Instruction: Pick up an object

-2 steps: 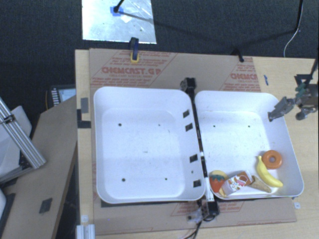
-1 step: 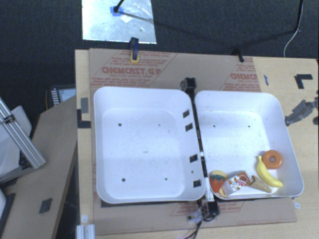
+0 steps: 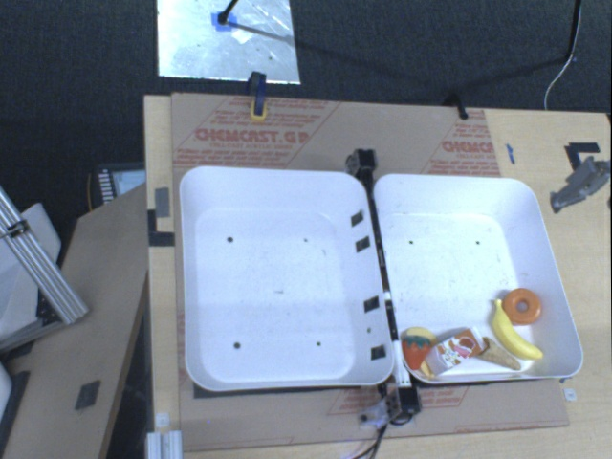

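Two white bins are set side by side on a brown board (image 3: 316, 127) printed with red lettering. The left bin (image 3: 277, 275) and the right bin (image 3: 440, 256) are joined along their shared edge, where a row of small black clips (image 3: 368, 275) is seen.

The objects are gathered in the near right corner of the right bin. A banana (image 3: 514, 333) is laid along the right wall, curving toward the near rim. An orange ring (image 3: 522, 305) is placed just beyond it, touching or almost touching its far end. A red and white packet (image 3: 453, 351) is laid against the near wall, and a brown cone (image 3: 497, 355) is found just to its right, close under the banana. A round red and orange fruit (image 3: 417, 346) is seen to the left of the packet, by the divider.

The gripper (image 3: 579, 185) is seen as a small grey shape at the right edge, outside the right bin and beyond its far right corner, well apart from the objects. Whether it is spread or pressed together cannot be told. Nothing is seen held in it.

A yellow clamp (image 3: 258, 100) is fixed at the board's far edge. A shiny metal sheet (image 3: 228, 25) is laid on the dark floor beyond it. A metal rail (image 3: 36, 264) is seen at the left.
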You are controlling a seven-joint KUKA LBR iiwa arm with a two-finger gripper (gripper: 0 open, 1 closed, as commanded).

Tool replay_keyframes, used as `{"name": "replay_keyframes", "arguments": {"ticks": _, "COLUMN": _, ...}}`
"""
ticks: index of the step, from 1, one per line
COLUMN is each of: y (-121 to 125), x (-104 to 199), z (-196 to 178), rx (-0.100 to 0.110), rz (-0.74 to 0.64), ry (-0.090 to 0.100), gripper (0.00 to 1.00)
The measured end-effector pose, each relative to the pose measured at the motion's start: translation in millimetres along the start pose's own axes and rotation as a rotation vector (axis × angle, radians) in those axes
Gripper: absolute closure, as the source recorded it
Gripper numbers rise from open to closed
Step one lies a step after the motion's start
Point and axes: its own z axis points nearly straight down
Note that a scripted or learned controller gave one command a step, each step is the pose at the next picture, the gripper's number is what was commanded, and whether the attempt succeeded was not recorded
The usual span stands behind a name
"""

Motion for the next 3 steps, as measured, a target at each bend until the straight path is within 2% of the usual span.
{"name": "replay_keyframes", "arguments": {"ticks": 1, "y": 1, "x": 32, "z": -72, "rx": -0.001, "rz": 0.000, "ry": 0.000, "gripper": 0.00}}
{"name": "replay_keyframes", "arguments": {"ticks": 3, "y": 1, "x": 147, "z": -80, "rx": 0.008, "rz": -0.002, "ry": 0.003, "gripper": 0.00}}
